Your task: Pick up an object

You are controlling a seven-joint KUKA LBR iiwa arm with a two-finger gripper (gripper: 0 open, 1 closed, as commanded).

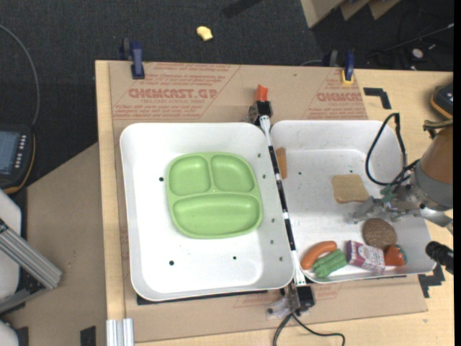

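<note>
Dark carpet surrounds a wooden bench (108,193) whose top is covered by cardboard printed with red lettering and held by blue clamps at the back edge. A small yellow scrap (205,32) lies on the carpet beyond it. At the far left edge, a dark device is cut off by the frame and cannot be identified.

On the bench, the left bin (137,251) holds a green divided plate (213,194) with three compartments, lying flat near the bin's middle. A black seam with an orange-tipped clip at its far end separates it from the right bin (310,139).

Inside the right bin, a narrow brown strip (282,162) lies just beside the seam. Along the near wall sit an orange sausage-shaped toy (318,252), a green piece (330,264) touching it, a purple and white packet (366,256), and a red piece (395,255) partly hidden behind the packet. A tan square like a toast slice (350,188) lies farther back, and a brown round object (379,233) sits between it and the packet.

The gripper (378,209) hangs low between the toast and the brown round object, its metal parts blurred together; whether it is spread or closed cannot be told. The arm (439,168) is cut off at the right edge, a black cable looping above it.
</note>
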